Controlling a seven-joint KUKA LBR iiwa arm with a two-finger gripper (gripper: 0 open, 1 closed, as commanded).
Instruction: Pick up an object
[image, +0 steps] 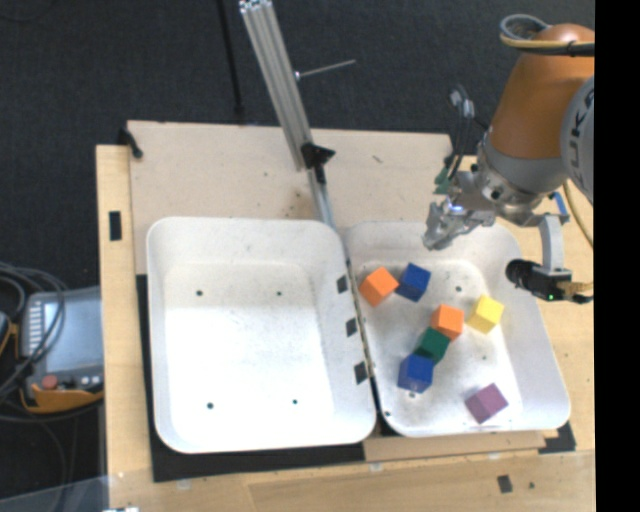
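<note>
Blocks lie scattered in the right-hand bin (540, 400), in the lower right of the frame. An orange block (378, 285) sits near the bin's left wall, with a blue block (414, 281) just beside it on the right. Further right and lower, a second orange block (448, 320) touches a green block (433, 344), which in turn touches a second blue block (416, 372) below it. A yellow block (487, 313) lies near the bin's right wall, and a purple block (486, 402) sits apart near the lower right corner. The gripper (443, 232) hangs over the upper part of this bin, above and right of the first blue block, with nothing visible between its jaws; whether they stand wide or narrow cannot be told. The left-hand bin (160, 330) sits alongside on the tabletop (220, 170). A slanted metal rail (285, 90) crosses the upper middle of the frame.
</note>
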